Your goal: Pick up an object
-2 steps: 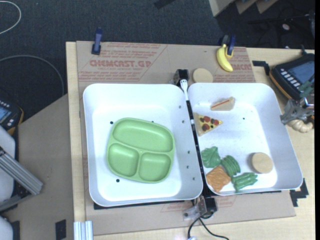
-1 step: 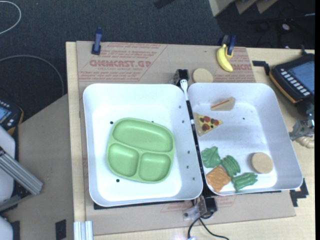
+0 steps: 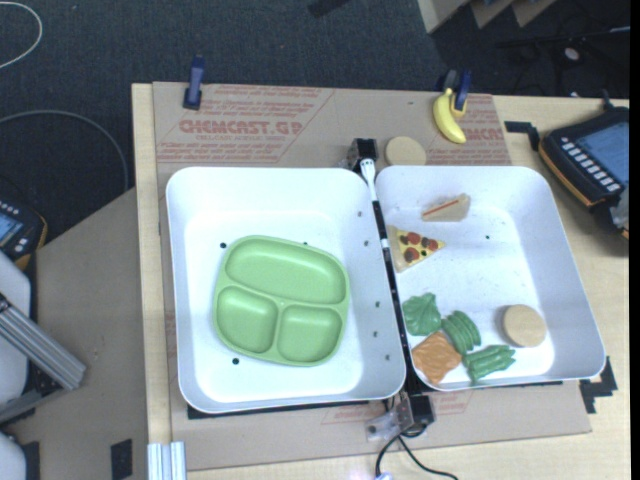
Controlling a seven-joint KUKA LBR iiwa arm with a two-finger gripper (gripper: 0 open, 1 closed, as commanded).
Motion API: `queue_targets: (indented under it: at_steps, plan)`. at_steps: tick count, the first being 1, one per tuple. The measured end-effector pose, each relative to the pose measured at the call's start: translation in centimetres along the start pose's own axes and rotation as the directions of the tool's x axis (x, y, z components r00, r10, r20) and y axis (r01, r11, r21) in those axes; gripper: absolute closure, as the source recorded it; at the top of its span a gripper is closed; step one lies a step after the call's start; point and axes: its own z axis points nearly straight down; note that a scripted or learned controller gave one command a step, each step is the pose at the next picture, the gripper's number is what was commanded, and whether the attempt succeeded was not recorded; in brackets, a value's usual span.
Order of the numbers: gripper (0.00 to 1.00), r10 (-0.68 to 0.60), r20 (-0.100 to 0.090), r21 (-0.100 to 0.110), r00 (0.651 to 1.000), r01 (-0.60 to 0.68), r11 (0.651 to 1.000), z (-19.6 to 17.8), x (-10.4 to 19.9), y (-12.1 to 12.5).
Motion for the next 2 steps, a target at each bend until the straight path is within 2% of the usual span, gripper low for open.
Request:
queue_targets:
  at_steps: [1,2]
  plan:
    - [1.00,-0.004,-0.002,-0.007,1.000,0.004,1.000,-16.1,7.2,0.8]
    - [1.00,0.005,-0.009,0.030,1.000,-0.005,1.000,-1.1,7.6,-1.3]
